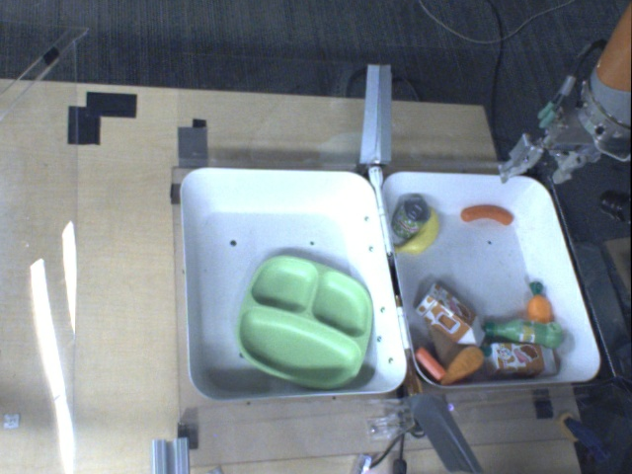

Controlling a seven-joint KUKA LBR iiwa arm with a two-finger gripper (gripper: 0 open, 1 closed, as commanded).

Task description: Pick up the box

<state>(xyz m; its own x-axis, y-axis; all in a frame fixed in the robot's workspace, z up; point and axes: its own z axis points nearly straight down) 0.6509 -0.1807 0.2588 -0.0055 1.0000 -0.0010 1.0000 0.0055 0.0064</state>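
Your gripper (pixel 538 158) hung over the right bin's (pixel 568 255) far corner, fingers spread and holding nothing, so you were at the approach step. The box (pixel 446 316) lay well below it and leftward, among packets. Next, you needed to travel there and descend.

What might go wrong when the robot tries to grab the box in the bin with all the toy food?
1. The small brown and white carton box lies tilted against the green bottle and orange carrot toys, so the pincer might pinch a neighbour instead.
2. The pincer sits above the right white bin's far corner, away from the box, so a long reach might land off-centre and let the box slip.
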